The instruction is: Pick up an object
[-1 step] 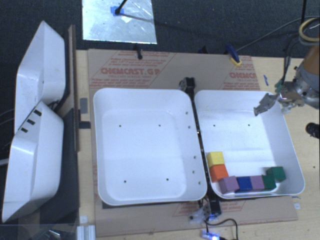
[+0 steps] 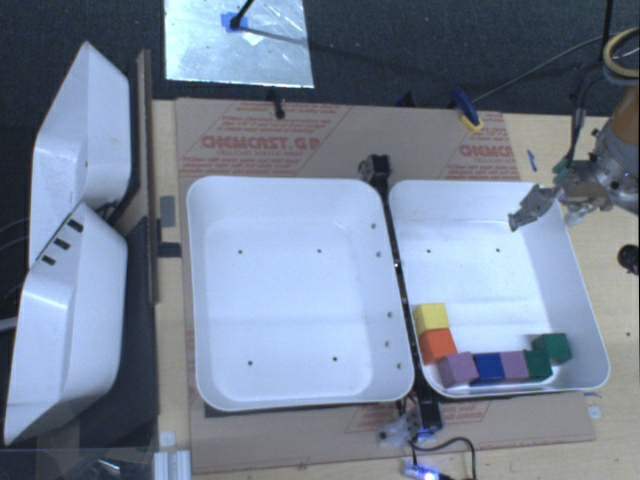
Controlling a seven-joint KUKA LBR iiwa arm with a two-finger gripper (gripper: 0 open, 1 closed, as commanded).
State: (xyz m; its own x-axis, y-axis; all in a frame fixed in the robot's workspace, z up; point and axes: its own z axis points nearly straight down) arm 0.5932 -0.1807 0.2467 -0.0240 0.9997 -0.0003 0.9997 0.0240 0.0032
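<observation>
**A:** Where are the pieces it could take?

**B:** All in the right bin [image 2: 560, 268], packed into its near corner. A yellow block [image 2: 431, 316] sits just above an orange block [image 2: 436, 344], touching it. Below them a row runs along the near wall: a purple block [image 2: 458, 368], a blue block [image 2: 489, 366], a mauve one beside it, then a green block [image 2: 549, 351] at the right end. The left bin [image 2: 290, 218] lies beside it across the divider.

**B:** And the gripper [image 2: 545, 206] hangs over the far right part of that bin, well apart from the cluster, with nothing between its fingers. One finger points out toward the left; whether the claw is spread or closed, I cannot tell from this angle.

**A:** So which target suits best?

**B:** I would judge the yellow block. Its far and left faces stand free, while the row pieces press against each other and the wall, leaving little room for fingers.

**A:** How should it come in?

**B:** Move toward the near side, centre over the block, turn the fingers to straddle its free sides, then descend straight. A skewed approach may just shove it into the orange one.
</observation>
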